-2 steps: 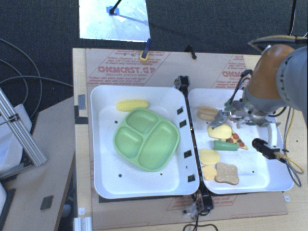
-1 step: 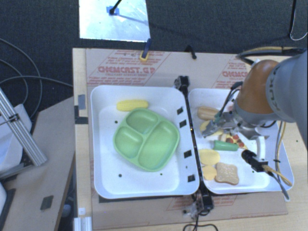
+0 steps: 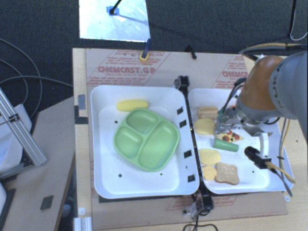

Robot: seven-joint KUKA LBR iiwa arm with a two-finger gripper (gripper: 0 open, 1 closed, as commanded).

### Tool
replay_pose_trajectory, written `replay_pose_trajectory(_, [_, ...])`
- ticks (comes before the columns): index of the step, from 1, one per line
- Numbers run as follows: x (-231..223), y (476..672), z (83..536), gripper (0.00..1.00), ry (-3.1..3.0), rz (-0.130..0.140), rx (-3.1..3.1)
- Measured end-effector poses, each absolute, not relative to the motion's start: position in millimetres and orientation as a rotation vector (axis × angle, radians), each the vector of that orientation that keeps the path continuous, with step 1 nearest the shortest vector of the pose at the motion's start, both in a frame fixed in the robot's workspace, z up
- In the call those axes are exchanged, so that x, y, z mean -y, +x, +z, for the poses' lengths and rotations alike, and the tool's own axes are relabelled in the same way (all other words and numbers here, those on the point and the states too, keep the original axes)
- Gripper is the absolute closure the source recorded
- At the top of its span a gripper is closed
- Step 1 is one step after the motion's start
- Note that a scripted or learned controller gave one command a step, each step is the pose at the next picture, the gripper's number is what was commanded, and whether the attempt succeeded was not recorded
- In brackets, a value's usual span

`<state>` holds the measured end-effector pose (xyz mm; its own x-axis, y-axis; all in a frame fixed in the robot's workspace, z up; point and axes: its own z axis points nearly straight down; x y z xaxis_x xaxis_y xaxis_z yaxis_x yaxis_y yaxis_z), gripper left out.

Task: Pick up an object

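My gripper hangs low inside the right bin, below the grey wrist with its orange band. It sits just right of a pale yellow chip-shaped piece and just above a green stick and a small red-and-yellow piece. A tan bread roll lies behind it to the left. Nearer the front lie a yellow round piece, a smaller yellow piece and a slice of toast. I see nothing lifted off the bin floor.
The left bin holds a green divided plate and a yellow corn cob behind it. A black-clipped divider runs between the bins. A black connector and cable hang by the arm over the right bin.
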<state>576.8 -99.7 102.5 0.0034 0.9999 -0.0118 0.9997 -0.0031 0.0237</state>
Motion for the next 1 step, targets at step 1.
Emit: replay_pose_trajectory(1, [99.2, 576.4, 101.7, 0.00, 2.208, 0.012, -2.202])
